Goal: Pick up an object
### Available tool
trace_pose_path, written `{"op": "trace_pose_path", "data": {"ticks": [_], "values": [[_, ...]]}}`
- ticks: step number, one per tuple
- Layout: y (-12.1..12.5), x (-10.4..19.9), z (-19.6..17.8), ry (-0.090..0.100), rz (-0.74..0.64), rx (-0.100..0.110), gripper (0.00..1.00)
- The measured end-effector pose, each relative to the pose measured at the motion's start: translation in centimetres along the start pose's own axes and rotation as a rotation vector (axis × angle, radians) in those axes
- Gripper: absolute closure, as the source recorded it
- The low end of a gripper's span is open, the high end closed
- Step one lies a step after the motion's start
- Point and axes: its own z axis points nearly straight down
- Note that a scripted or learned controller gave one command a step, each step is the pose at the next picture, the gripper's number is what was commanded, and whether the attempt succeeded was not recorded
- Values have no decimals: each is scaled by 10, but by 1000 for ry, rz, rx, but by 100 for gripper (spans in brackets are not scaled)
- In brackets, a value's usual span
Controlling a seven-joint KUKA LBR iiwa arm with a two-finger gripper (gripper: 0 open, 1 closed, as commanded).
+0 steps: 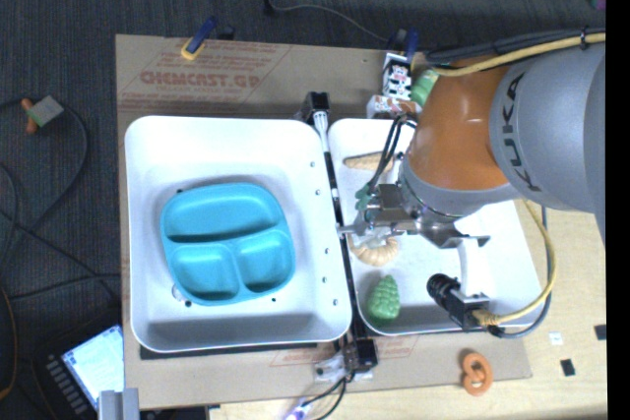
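My gripper (375,233) hangs low in the right bin (512,241), at its left side, right over a tan, shell-shaped object (376,252). The arm's orange band and grey body cover much of that bin. A green bumpy object (383,298) lies just in front of the tan one, near the bin's front wall. A pale tan stick-like piece (361,161) shows at the back of the right bin, partly behind the arm. The left bin (148,162) holds a blue divided tray (227,240).
A black clamp (317,103) sits at the back between the bins. An orange ring (476,371) lies on the board in front of the right bin. A blue-yellow clip (200,35) rests at the board's back edge. Cables run across the floor to the left.
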Motion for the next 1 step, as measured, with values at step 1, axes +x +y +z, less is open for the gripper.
{"op": "trace_pose_path", "data": {"ticks": [1], "values": [[-1,62,29,0,-1,3,100]]}}
